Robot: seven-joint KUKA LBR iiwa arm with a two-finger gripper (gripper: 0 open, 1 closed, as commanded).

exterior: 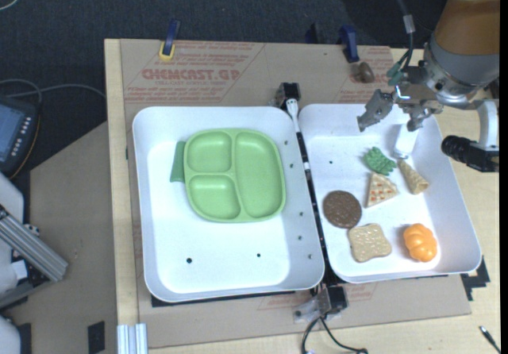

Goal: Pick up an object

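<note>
Printed in red across the brown cardboard sheet (238, 67) that covers the table, the partial word "CHEMCAST" is read at the far edge; the lines of smaller print beside it are too faint to be made out. No other writing is seen.

Two white bins are counted. In the left bin (159, 209) one green divided plate (235, 175) with three compartments is laid, and a darker green piece is seen under its left edge. In the right bin (456, 202) six small toy food items are counted: one green leafy piece (379, 160), one pizza slice (382, 190), one tan cone-shaped piece (413, 176), one round brown patty (342, 208), one slice of toast (369, 241) and one orange fruit-like piece (420, 242).

The pizza slice is laid flat with its tip toward the far side and its crust toward the near side. The cone-shaped piece is laid with its long axis on a slant, from far-left to near-right. The leafy piece is just beside the pizza slice, on its far side.

The gripper (394, 110) is held above the far part of the right bin, apart from all six items. The jaws are spread wide, with nothing between them. Two blue clamps (348, 43) are fixed along the table's far edge.
</note>
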